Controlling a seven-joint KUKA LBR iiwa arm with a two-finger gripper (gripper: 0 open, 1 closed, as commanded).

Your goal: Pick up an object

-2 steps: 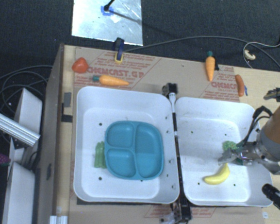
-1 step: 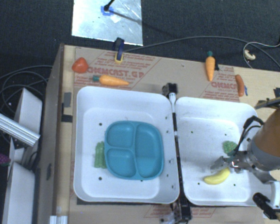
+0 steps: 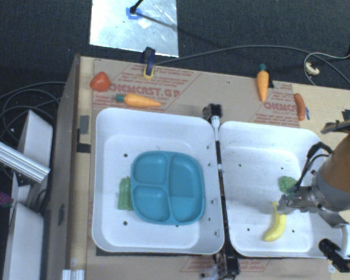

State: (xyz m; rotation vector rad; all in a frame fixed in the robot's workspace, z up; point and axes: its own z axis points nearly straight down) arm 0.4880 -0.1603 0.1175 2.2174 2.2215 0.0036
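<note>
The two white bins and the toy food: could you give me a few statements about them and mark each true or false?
1. The blue plate lies in the left bin. True.
2. The banana lies on the blue plate. False: it lies in the right bin.
3. A green item lies beside the plate's left edge. True.
4. The gripper hangs over the left bin. False: it is over the right bin, near the banana's top end.

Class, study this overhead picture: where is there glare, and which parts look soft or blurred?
Camera view: the silver sheet at top reflects bright, patchy glare; both white bins look evenly lit, nearly washed out, with faint shadows; the arm at right is soft, and the banana below it lacks crisp edges.
</note>
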